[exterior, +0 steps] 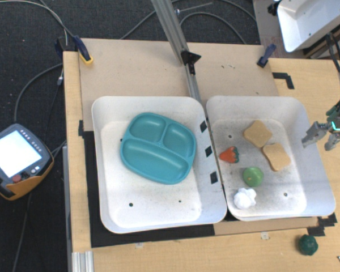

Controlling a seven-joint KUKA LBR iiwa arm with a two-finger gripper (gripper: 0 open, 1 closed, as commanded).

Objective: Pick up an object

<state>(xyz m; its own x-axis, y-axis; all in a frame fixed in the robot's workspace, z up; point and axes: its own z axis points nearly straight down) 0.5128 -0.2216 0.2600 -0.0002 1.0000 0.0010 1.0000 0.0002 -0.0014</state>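
In the right bin lie two tan bread-like pieces, a small red fruit with a green top, a green round fruit and a white crumpled lump. My gripper hangs at the far right, above that bin's right rim. It is open, its two grey fingers spread with nothing between them. The nearest object is the lower tan piece, well to its left.
The left bin holds a teal divided plate. A dark green ball sits on the bench beyond the right bin's front corner. A metal pole slants over the bench's back. A pendant lies on the floor at left.
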